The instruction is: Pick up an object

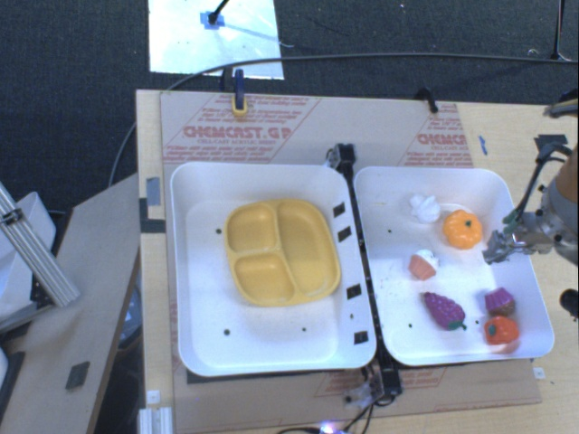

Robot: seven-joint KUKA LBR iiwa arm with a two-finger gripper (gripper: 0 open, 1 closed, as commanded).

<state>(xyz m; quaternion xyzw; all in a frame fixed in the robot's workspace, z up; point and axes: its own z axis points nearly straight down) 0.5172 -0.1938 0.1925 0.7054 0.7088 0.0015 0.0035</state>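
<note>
Approach step; nothing held. Gripper (pixel 500 248) hangs over the right bin (pixel 389 333), at its 3 o'clock rim; fingers too blurred to tell spread or pressed.

Nearest picks: pumpkin (pixel 463 229) at the gripper's 10 o'clock, purple piece (pixel 499 301) at 6.

Next, likely: choose one, centre above, descend.

Grapes (pixel 444 310), tomato (pixel 501 330) crowd the purple piece. Yellow tray (pixel 280 251) lies in the left bin (pixel 194 333), well apart.

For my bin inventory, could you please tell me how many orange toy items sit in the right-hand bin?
2: an orange pumpkin-like toy near the right bin's far side, and an orange-red toy at its near right corner. None appears hidden.
</note>
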